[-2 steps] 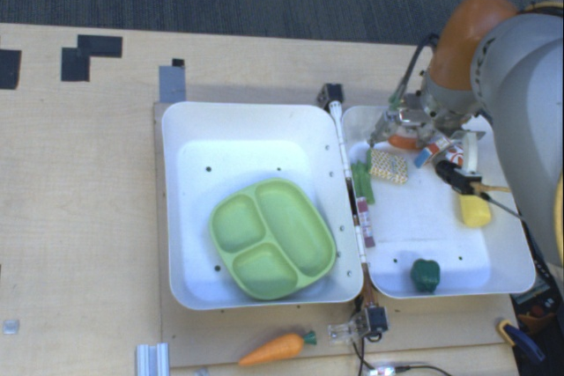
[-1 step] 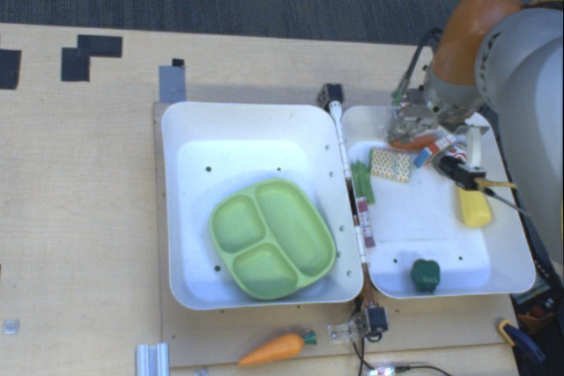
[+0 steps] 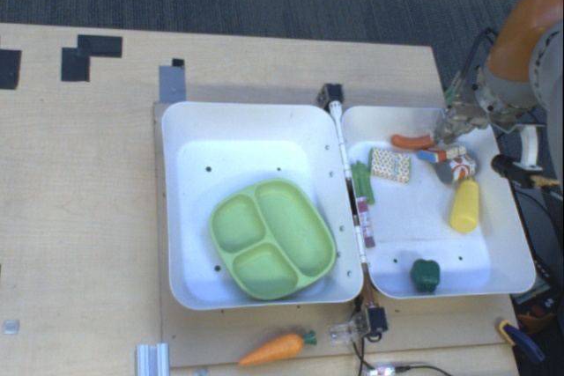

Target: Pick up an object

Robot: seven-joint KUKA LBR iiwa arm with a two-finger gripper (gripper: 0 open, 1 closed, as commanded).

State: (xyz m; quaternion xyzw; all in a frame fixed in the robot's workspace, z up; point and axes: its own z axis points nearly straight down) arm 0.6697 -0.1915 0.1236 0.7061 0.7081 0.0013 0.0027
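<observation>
My gripper (image 3: 452,128) hangs over the back right corner of the right bin (image 3: 502,277), close above the right end of an orange sausage (image 3: 410,141). Just in front of it lies a small blue, white and orange item (image 3: 451,158). A yellow bottle (image 3: 464,205) lies further forward. A patterned square pad (image 3: 390,165) sits left of the sausage, and green sticks (image 3: 361,182) lie along the bin's left wall. A dark green pepper (image 3: 425,275) rests near the front wall. No object is seen lifted.
The left bin (image 3: 189,189) holds a light green divided plate (image 3: 271,238). A toy carrot (image 3: 278,349) lies on the bench in front of the bins. The arm's grey body and orange band (image 3: 529,22) rise at the right. Cables run by the bin's right side.
</observation>
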